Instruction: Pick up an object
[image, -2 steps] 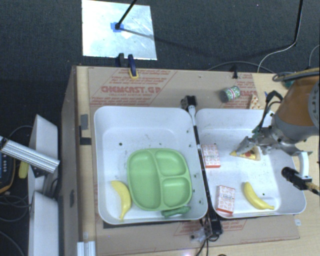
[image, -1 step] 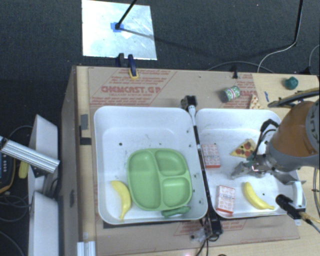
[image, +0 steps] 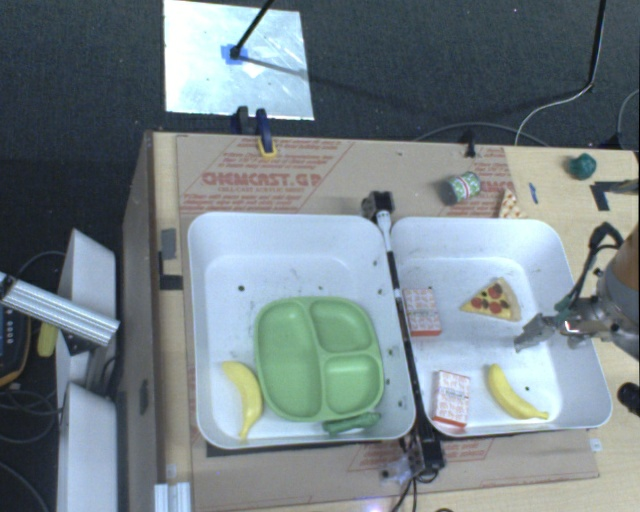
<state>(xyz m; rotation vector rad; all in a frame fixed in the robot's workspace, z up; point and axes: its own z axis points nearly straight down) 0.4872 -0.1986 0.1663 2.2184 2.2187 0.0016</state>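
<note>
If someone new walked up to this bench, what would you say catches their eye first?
Probably the green divided plate in the left bin, with a yellow banana beside it on its left. Next, the pizza slice in the right bin, where a second banana and two small red-and-white boxes also lie. The gripper hovers at that bin's right side.

Robot lab, bench (image: 300, 170), bins (image: 290, 240), cables (image: 560, 100)
</note>
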